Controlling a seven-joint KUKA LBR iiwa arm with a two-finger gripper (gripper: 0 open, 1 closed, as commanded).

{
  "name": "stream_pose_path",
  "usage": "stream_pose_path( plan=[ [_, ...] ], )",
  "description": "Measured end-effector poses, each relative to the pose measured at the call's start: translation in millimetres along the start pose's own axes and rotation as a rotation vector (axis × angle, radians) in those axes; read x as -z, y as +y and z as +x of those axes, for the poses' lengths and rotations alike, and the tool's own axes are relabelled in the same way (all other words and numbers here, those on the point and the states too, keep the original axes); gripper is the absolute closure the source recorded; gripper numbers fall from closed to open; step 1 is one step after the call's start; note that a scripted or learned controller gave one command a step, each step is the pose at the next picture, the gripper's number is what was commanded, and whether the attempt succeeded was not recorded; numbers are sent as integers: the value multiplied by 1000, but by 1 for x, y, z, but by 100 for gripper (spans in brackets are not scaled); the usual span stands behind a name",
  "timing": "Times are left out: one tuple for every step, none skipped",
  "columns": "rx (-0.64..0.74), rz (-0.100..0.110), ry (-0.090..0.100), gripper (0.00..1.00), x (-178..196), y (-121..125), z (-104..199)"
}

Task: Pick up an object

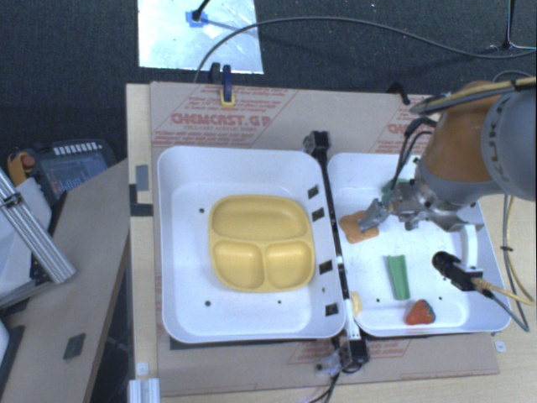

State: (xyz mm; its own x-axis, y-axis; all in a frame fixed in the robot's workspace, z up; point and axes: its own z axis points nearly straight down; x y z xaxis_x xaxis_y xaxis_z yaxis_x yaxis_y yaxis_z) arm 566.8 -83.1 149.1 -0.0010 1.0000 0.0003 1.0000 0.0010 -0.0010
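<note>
Jaws (375,217) are lowered over the orange slice (359,227) at 9 o'clock in the right bin (367,321), seemingly for a grasp; jaw state cannot be told. Green stick (398,276) lies untouched.

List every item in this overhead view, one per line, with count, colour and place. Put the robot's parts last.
Shallow white plastic bins: two, white, side by side on the bench.
Yellow three-compartment plastic tray: one, yellow, middle of the left bin.
Flat orange-brown toast-shaped piece: one, orange-brown, right bin's left side, at the gripper's tip.
Green stick-shaped piece: one, green, centre of right bin.
Red strawberry-shaped toy: one, red, near right bin's front edge.
Arm: one, grey with orange band, over right bin.
Gripper: one, dark, beside the toast piece.
</note>
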Motion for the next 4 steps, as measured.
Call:
stream_pose_path(
  plan=[
    [0,0,0,0,-53,-6,-8],
    [1,-3,-1,100,-40,-5,-8],
    [2,-8,-1,100,24,-6,-8],
    [2,-6,-1,100,68,-7,-11]
  ],
)
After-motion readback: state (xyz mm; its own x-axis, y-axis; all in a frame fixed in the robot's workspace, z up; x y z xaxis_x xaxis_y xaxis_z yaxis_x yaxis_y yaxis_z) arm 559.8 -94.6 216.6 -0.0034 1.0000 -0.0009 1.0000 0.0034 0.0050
